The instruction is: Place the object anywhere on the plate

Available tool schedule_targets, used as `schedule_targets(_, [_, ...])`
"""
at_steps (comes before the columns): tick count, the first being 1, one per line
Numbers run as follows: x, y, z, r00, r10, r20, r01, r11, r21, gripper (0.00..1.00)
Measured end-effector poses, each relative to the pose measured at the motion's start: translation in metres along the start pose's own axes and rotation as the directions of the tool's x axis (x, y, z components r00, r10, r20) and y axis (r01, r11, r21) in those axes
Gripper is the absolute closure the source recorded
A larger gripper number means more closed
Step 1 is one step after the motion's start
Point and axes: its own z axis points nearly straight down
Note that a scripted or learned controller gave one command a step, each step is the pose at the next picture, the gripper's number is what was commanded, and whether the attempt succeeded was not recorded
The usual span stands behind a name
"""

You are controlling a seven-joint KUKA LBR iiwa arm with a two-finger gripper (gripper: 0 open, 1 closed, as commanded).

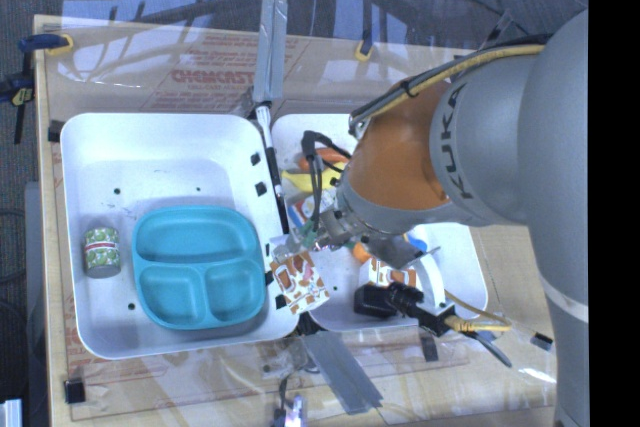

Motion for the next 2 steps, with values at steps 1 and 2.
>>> schedule_targets(1, [0.0263, 0.0745, 0.0007, 0.993, -0.116, -0.002, 0.116, 0.993, 0.003, 1.00])
schedule_targets(2, [0.0263, 0.0745, 0.0006, 0.993, -0.116, -0.002, 0.116, 0.993, 0.003, 0.00])
